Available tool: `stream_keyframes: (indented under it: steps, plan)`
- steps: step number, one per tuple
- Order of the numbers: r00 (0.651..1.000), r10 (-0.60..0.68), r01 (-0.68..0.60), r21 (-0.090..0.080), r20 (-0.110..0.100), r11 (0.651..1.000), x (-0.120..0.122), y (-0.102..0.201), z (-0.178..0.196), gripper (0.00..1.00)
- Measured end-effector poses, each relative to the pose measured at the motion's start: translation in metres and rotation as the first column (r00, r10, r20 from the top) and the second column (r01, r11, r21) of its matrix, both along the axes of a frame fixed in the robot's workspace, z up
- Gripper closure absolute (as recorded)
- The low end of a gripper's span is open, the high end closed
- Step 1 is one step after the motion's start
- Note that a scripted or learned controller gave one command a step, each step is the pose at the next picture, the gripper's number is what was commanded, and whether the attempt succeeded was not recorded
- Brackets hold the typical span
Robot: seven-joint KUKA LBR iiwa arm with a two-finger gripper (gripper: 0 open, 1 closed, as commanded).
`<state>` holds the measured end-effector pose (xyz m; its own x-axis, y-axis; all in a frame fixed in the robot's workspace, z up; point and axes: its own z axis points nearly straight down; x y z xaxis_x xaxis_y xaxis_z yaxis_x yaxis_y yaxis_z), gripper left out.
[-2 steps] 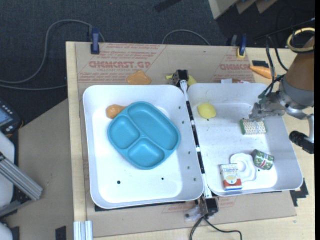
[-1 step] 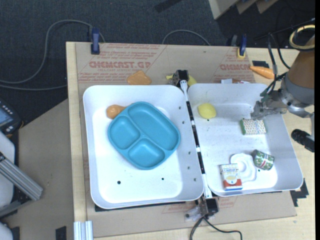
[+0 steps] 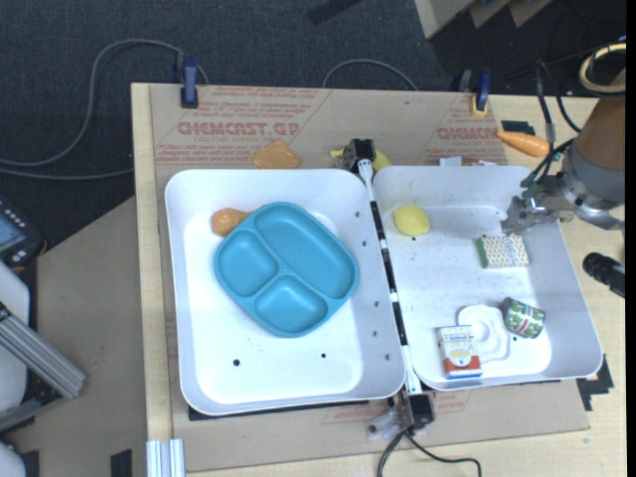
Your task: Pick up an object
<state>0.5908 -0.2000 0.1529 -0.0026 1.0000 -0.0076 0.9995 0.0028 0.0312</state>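
Note:
The right bin (image 3: 566, 296) holds a yellow lemon-shaped piece (image 3: 411, 220), a green-and-white checkered packet (image 3: 504, 251), a crumpled green wrapper (image 3: 523, 318) and a small red-and-white carton (image 3: 459, 351) lying against a white round lid (image 3: 484, 324). My gripper (image 3: 521, 213) hangs low over the bin's far right part, just beyond the checkered packet. Nothing is visibly held in it. The left bin (image 3: 199, 356) carries a blue divided plate (image 3: 285, 266) with a small orange piece (image 3: 228, 221) at its far left corner.
On the bench behind the bins lie an orange lump (image 3: 275, 155), a yellow-and-black item (image 3: 358, 153) and an orange carrot-like piece (image 3: 524, 143). Blue clamps (image 3: 189, 79) (image 3: 481, 91) grip the board's far edge. The arm's body (image 3: 601, 162) fills the right side.

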Motion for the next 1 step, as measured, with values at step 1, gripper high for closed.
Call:
stream_keyframes:
  steps: [1]
  plan:
    - [1.0, 0.0, 0.0, 0.0, -0.001, 1.0, -0.0003, 0.0001, -0.0007, 0.0]
